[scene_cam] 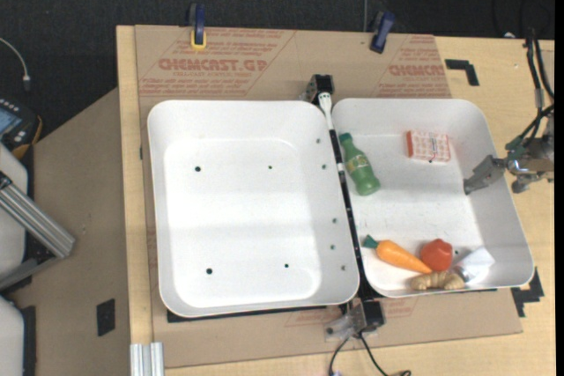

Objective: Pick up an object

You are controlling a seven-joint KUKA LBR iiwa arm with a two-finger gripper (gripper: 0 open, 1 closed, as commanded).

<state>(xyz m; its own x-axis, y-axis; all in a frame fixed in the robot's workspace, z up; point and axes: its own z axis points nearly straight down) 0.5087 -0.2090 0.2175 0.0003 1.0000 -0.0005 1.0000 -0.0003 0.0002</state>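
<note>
The right bin (pixel 414 207) holds several small objects. A green bottle (pixel 357 165) lies against its left wall. A flat red-and-white packet (pixel 429 146) rests toward the back. At the front lie an orange carrot with a green tip (pixel 398 255), a round red fruit (pixel 436 254), a tan knobbly root (pixel 438 281) and a small white piece (pixel 477 263), all close together.
The left bin (pixel 176 189) sits beside the right one on a cardboard sheet (pixel 220 57). Blue clamps (pixel 196 26) (pixel 382 31) grip the sheet's back edge. A grey metal fitting with cables (pixel 515 165) sits at the right bin's right rim. Small brackets (pixel 321 89) (pixel 357 319) stand between the bins.
</note>
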